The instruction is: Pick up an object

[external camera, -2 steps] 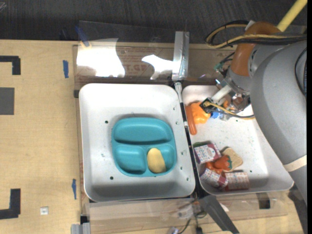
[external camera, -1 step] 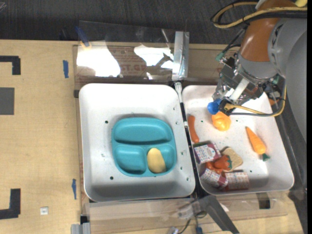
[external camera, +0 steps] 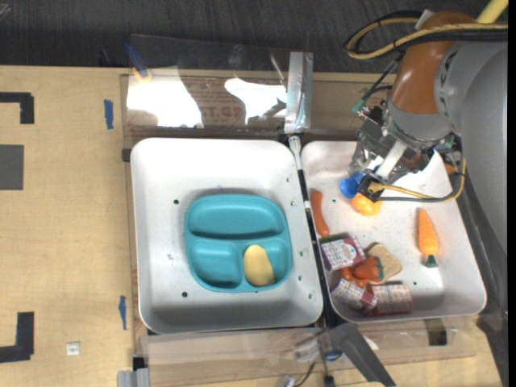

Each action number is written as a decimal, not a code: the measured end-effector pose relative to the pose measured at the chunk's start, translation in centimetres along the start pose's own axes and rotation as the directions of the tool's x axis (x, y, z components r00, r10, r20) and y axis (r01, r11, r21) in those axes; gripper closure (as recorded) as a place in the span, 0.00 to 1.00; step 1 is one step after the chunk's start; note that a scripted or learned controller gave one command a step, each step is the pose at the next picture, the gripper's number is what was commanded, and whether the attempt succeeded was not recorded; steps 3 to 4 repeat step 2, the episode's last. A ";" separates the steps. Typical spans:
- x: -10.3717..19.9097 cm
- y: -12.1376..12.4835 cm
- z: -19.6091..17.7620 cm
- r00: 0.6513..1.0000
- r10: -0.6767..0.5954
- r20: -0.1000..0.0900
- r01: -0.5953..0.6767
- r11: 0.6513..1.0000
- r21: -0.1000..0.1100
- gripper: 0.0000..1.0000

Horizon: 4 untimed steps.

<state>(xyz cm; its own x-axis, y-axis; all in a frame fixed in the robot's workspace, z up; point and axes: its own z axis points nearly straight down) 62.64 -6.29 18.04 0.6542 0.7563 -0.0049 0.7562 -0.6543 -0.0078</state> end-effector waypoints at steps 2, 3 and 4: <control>-3.4 1.3 -1.1 0.969 0.247 -0.005 -0.247 0.969 -0.004 1.00; -3.4 1.3 -1.1 0.969 0.247 -0.005 -0.247 0.969 -0.004 1.00; -3.4 1.3 -1.1 0.969 0.247 -0.005 -0.247 0.969 -0.004 1.00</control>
